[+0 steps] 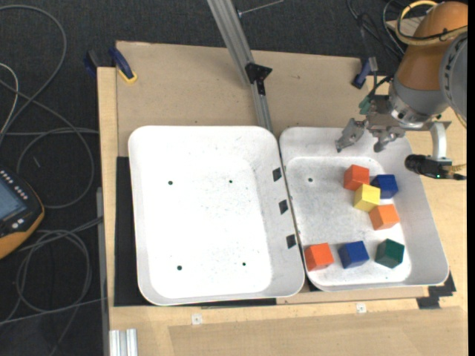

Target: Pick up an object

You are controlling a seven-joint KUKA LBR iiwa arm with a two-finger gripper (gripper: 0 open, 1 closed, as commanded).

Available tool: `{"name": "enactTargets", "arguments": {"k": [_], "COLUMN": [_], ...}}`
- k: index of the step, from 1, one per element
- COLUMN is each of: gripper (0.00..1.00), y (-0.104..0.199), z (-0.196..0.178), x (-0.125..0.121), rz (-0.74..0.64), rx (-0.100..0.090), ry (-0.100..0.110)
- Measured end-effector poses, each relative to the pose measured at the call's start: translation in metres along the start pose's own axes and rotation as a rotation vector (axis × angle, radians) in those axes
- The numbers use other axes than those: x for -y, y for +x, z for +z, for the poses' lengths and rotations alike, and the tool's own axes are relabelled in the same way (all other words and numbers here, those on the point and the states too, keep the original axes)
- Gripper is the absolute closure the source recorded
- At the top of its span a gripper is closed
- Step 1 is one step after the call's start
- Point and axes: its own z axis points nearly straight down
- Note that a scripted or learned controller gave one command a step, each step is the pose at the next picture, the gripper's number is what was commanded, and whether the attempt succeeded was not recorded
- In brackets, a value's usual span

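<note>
Bench [193, 80] carries two white bins side by side; the left bin [200, 213] is larger in view than the right bin [415, 221]. Arm [427, 58] reaches in from 3 o'clock, wrist pointing down over the right bin's far rim. Tool [366, 138] hangs there, fingers spread wide, gripping nothing. Cubes lie at its 6 o'clock: orange cube [356, 176] nearest, blue cube [385, 185] and yellow cube [367, 197] touching it, then another orange [384, 216]. Along the near rim sit a red-orange cube [319, 255], second blue [353, 254] and green cube [390, 253].
</note>
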Motion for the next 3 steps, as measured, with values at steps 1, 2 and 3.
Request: {"name": "enactTargets", "arguments": {"k": [1, 2, 3], "gripper": [0.00, 1.00, 1.00], "y": [0.001, 0.001, 0.001], "z": [0.053, 0.037, -0.018], "x": [0.000, -0.002, 0.007], "rz": [-0.001, -0.001, 0.001], "rx": [0.000, 0.001, 0.003], "ry": [0.000, -0.007, -0.013]}}
